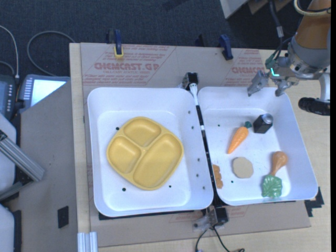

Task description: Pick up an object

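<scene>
Tool (pixel 268 86) fingers spread apart, empty, hovering above my right white bin (pixel 296 140) rim, clear of the orange plastic carrot (pixel 238 139).

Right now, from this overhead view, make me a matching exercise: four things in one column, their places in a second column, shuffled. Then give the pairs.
Things:
1. yellow divided plate
2. carrot
3. green broccoli piece
4. claw

Places:
A. near corner of the right bin, beside the drumstick
B. above the far edge of the right bin
C. middle of the left bin
D. right bin, just left of the black can

Pairs: 1-C, 2-D, 3-A, 4-B
</scene>
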